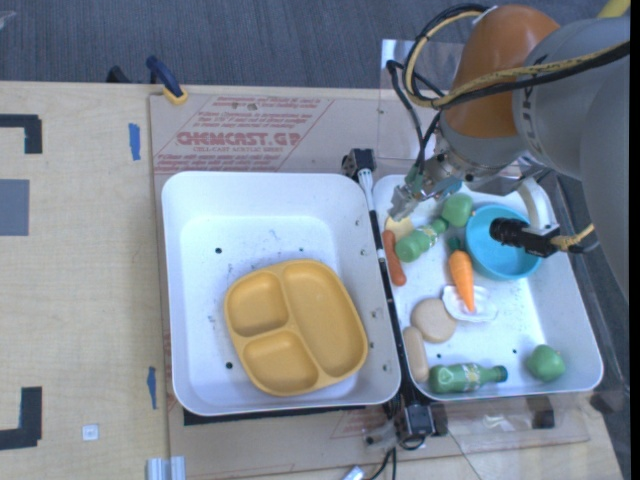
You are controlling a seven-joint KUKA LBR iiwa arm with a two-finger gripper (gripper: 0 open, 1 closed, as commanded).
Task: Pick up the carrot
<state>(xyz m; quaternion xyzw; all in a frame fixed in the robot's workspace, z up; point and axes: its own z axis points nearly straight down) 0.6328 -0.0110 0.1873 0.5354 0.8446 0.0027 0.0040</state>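
The carrot (pixel 461 276) is orange and lies in the middle of the right bin (pixel 570 318), pointing toward the near side. Its tip rests on a small white piece (pixel 478 309). My gripper (pixel 412 192) hangs over the bin's far left corner, up and to the left of the carrot and apart from it. It sits just above a yellow bit (pixel 398 225) and beside a green round item (pixel 457 210). Nothing of the carrot is between the gripper's parts.
The right bin also holds a blue bowl (pixel 497 245), a red-orange stick (pixel 393 259), a beige disc (pixel 434 319), a green bottle (pixel 466 375) and a green ball (pixel 546 362). The left bin (pixel 200 228) holds a yellow divided plate (pixel 293 325).
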